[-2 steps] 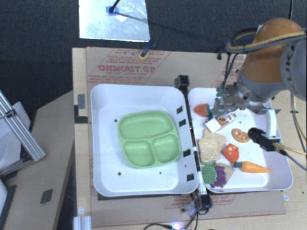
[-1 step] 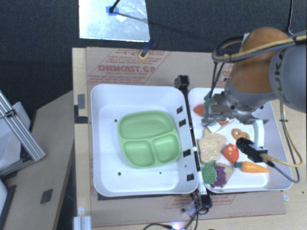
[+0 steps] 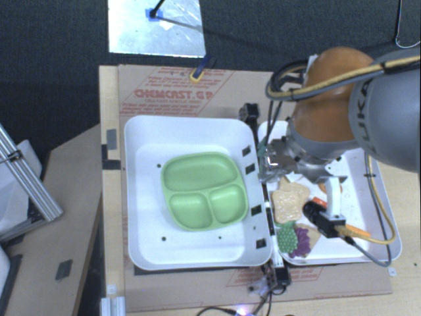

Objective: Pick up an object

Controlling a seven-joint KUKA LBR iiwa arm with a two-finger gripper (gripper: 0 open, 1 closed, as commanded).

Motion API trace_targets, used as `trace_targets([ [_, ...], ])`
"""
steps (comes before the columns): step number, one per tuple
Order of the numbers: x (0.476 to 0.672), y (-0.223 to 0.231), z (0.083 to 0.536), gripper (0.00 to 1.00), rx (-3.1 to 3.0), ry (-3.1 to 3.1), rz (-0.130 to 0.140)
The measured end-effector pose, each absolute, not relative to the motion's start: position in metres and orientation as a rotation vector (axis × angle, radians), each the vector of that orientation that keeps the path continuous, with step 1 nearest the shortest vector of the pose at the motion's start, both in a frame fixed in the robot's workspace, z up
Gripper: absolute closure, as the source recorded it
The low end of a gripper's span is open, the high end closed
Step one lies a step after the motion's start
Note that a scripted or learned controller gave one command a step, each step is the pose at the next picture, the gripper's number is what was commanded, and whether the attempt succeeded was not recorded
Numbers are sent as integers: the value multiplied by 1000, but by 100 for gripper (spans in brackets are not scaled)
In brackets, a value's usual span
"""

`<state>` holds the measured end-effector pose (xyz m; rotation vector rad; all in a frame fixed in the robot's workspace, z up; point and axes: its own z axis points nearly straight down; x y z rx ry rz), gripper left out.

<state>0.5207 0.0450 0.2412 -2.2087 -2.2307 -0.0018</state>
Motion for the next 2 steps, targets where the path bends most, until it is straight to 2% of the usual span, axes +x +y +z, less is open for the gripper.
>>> trace_targets([
  [1,503,96,235,100,-2209,-2230,-1],
  [2,492,99,218,100,-2219,-2222,1],
])
